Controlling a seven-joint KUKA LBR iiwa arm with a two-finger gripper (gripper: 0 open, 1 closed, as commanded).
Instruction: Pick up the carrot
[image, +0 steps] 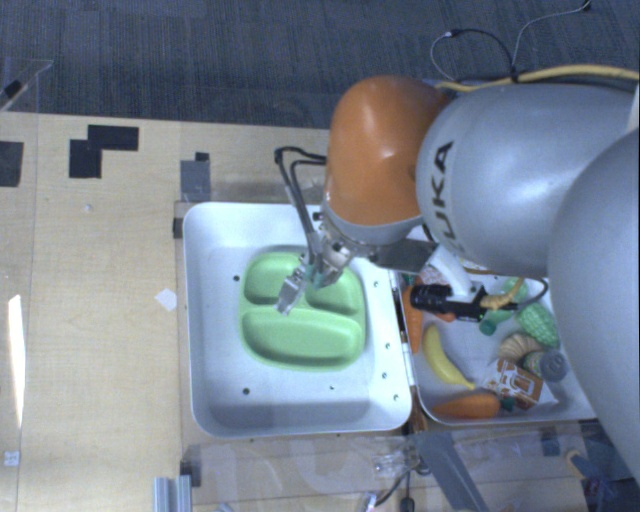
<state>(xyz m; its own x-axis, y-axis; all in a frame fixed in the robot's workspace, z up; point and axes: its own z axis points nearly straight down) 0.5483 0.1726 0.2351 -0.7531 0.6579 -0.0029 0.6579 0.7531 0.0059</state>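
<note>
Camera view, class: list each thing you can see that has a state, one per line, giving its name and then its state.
gripper: lowered over the green tray, nothing visibly held.
green tray: lying flat in the left bin.
left bin: holds the green tray.
carrot: lying on its side in the right bin, apart from the gripper.
banana: lying in the right bin, beside the carrot.
right bin: crowded with several items.

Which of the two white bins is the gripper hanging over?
The left bin, the one that holds the green tray. The gripper is above that tray. The right bin holds the banana and other toy food.
</note>
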